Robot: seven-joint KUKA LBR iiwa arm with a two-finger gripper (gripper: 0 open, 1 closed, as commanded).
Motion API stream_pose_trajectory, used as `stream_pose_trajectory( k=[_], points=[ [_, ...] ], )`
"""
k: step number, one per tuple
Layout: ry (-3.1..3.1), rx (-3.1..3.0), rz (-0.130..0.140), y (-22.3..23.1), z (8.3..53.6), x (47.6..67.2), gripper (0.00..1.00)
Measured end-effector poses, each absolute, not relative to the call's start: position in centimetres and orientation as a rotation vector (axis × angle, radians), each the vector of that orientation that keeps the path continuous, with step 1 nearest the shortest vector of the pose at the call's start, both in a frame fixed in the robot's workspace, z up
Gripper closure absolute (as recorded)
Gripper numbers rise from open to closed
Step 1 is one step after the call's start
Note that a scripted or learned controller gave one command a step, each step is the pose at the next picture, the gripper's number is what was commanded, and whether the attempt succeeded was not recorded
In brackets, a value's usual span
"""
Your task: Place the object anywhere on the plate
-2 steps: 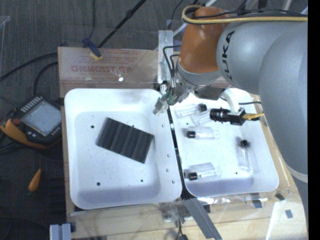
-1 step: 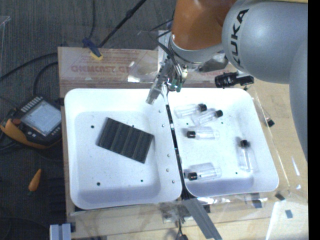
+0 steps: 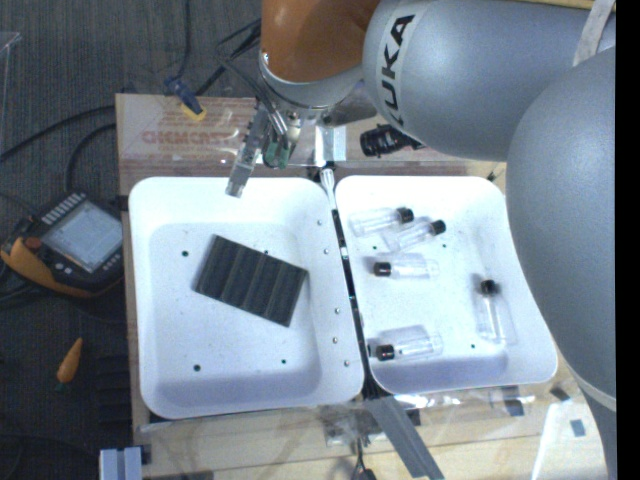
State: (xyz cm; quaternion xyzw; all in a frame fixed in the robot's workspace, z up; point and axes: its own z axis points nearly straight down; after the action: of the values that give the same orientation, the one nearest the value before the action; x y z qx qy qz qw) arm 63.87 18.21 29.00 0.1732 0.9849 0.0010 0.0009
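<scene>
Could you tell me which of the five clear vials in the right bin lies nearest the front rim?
The vial at the bin's front left, black cap pointing left toward the divider. The other four lie farther back, one lengthwise by the right wall.

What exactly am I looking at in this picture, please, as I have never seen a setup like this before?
This is one photo from a camera fixed above a workbench, looking down at a slant. The big grey shape with the orange band is a robot arm, reaching in from the right. At its end is its tool, a thin two-finger grasper, hanging over the far edge of the left bin; nothing can be seen between its fingers. Two shallow white bins sit side by side. In the left bin lies a dark ribbed plate, flat and slightly turned. In the right bin lie five small clear vials with black caps, all on their sides and scattered. The job is to put one on the plate, and none is there yet. On the floor to the left rests the handheld controller.
</scene>
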Motion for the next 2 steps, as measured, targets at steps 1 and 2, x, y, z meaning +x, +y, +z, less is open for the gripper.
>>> stream_pose_trajectory(
  k=[1, 2],
  points=[
    [3.129, 0.229, 0.002, 21.2, 34.4, 65.5, 1.0],
    [3.128, -0.237, 0.003, 23.3, 37.2, 66.5, 1.0]
  ],
)
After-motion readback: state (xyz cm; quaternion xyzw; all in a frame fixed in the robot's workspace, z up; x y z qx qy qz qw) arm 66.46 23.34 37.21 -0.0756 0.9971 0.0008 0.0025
